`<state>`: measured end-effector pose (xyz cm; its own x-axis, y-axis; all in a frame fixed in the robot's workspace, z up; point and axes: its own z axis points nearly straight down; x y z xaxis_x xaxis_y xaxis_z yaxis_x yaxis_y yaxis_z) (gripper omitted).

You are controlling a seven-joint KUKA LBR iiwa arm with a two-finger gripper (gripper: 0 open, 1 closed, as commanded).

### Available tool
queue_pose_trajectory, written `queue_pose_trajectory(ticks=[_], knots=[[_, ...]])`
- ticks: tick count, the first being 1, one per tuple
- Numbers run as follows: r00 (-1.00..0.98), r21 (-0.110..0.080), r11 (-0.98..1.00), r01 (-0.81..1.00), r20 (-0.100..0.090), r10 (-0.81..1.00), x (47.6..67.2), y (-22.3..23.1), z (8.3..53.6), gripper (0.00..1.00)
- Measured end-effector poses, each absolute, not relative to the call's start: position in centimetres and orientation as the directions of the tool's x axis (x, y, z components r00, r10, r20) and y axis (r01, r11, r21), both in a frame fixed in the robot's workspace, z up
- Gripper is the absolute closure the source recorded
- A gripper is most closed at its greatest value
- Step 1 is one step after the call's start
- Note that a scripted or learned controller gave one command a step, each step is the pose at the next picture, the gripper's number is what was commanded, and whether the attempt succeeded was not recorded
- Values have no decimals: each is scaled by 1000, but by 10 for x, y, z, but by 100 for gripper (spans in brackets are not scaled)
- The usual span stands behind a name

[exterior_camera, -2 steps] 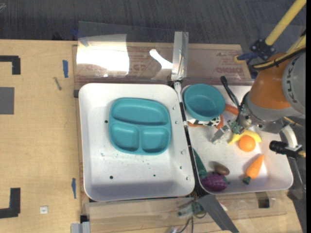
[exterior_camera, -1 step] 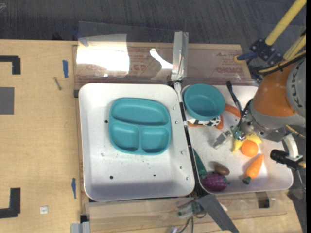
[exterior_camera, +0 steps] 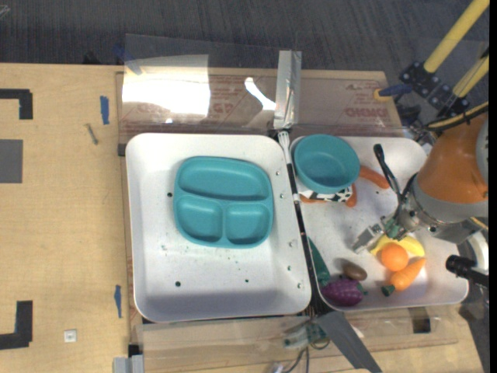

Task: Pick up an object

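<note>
The right bin [exterior_camera: 365, 216] holds a teal bowl [exterior_camera: 326, 162] at its far left, resting over a black-and-white patterned item [exterior_camera: 332, 197]. Near the bin's front lie an orange fruit [exterior_camera: 394, 256], a yellow piece [exterior_camera: 411, 246], an orange carrot-like piece [exterior_camera: 408, 273], a small brown item [exterior_camera: 355, 270] and a purple grape bunch [exterior_camera: 344, 291]. My gripper [exterior_camera: 379, 235] hangs low in this bin, just left of and above the yellow piece and the orange fruit. The orange-banded wrist [exterior_camera: 458, 173] rises behind it to the right. Nothing shows clearly held.
The left bin [exterior_camera: 147, 231] carries a teal divided plate [exterior_camera: 224, 200]. A small orange piece [exterior_camera: 373, 179] lies beside the bowl. A dark green item [exterior_camera: 318, 259] leans along the divider wall between the bins. Clear plastic sheeting [exterior_camera: 233, 99] stands behind both bins.
</note>
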<state>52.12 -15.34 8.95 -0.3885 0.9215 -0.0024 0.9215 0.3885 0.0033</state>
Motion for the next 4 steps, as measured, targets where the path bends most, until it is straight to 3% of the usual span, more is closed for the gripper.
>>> queue_pose_trajectory(ticks=[1,2,3,4], knots=[[-390,11,390,921,-8,921,524,-153,102,100],[-390,10,390,921,-7,921,524,-153,101,0],[-380,10,380,925,-7,925,483,-166,89,0],[-380,19,381,925,-13,925,487,-166,101,100]])
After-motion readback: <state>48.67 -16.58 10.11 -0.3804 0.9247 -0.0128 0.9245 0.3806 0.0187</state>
